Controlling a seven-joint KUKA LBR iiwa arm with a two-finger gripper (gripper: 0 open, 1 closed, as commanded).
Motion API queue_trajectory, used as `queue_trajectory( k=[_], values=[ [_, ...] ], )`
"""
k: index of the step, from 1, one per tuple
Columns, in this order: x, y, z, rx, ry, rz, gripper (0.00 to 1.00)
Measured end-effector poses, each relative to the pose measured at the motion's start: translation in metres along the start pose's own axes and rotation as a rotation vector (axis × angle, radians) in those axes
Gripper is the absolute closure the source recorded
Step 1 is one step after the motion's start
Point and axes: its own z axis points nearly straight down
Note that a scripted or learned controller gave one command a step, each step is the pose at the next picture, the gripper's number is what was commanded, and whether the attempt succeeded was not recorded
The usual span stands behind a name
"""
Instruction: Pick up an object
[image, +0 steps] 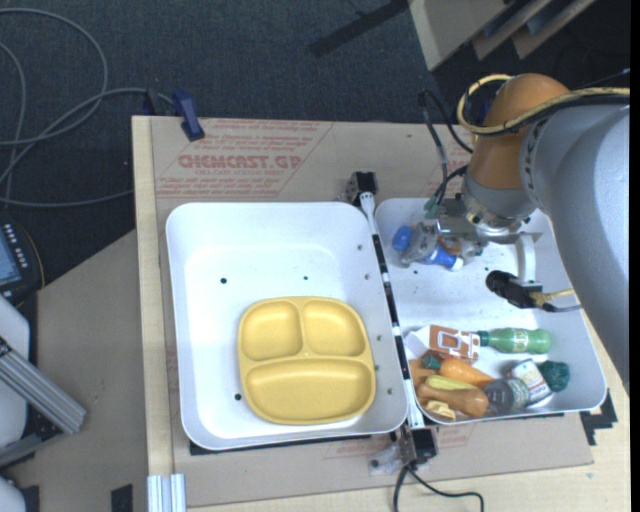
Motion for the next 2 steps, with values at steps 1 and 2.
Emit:
queue_trajectory(
  k=[1, 2],
  values=[
    [-0.002, -0.003, -0.008, 0.009, -0.002, 0.000, 1.00],
    [0.039, -0.044, -0.111, -0.058, 0.007, -0.002, 1.00]
  ],
)
